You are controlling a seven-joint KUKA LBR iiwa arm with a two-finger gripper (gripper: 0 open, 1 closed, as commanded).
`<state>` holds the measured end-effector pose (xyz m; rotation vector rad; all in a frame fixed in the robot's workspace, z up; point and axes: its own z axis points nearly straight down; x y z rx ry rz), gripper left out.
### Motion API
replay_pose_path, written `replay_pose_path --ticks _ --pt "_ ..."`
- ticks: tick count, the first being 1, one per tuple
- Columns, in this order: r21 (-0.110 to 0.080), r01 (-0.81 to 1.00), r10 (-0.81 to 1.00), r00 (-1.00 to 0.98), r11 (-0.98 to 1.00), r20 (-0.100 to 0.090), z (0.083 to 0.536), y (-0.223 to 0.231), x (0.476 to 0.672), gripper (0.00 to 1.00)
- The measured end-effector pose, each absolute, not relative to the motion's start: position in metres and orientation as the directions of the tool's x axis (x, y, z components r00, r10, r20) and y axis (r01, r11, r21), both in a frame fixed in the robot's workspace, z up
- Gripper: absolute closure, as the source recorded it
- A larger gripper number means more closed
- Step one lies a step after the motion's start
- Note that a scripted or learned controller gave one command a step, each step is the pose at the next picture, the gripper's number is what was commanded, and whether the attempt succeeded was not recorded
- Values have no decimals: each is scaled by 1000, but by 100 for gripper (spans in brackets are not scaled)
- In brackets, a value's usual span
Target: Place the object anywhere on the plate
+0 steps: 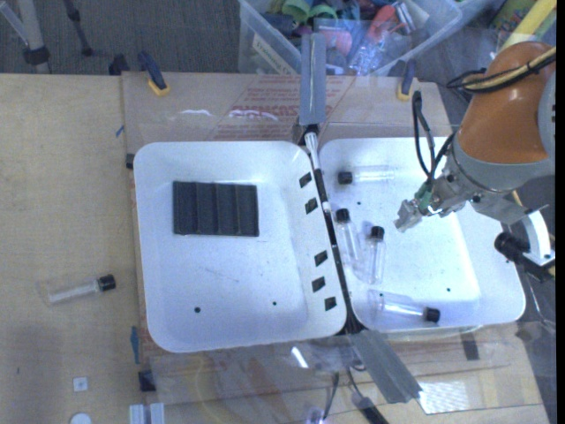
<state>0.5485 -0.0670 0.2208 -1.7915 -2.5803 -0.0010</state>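
A: Four clear vials with black caps lie in the right bin [494,303]; one [364,176] near its far edge, lying crosswise; a second [346,228] close to the divider [328,237] between the bins; a third [377,253] just beside it, toward the middle of the bin; a fourth [408,309] near the front edge, cap pointing right.

B: And the plate?

A: The dark ribbed plate [216,208] sits in the left bin [177,321], toward its far left part, flat on the floor; well apart from every vial in the other bin; the divider with its row of black tabs stands between them.

B: Anything outside the bins?

A: A fifth vial [79,288] lies on the bench [53,175] to the left of the left bin; a clear tub of coloured toys [349,11] stands behind the bins; a blue clamp [152,73] grips the board at the far left corner.

B: The gripper?

A: The gripper [408,215] hangs over the right bin, tilted toward the left, near the third vial but apart from it; black cables [425,144] trail over the wrist; the orange band [503,104] is above it; whether the fingers are spread or closed I cannot tell, and nothing is visible between them.
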Motion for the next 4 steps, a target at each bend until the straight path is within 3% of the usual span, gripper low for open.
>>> replay_pose_path --ticks 1,2,3,4 --pt "1 987 987 158 -158 -1 361 -24 577 100" --pt "-4 971 971 239 -239 -1 327 117 532 100" --pt "0 936 936 353 -353 -1 435 176 545 100" --pt "-3 762 762 647 -647 -4 355 223 522 100"
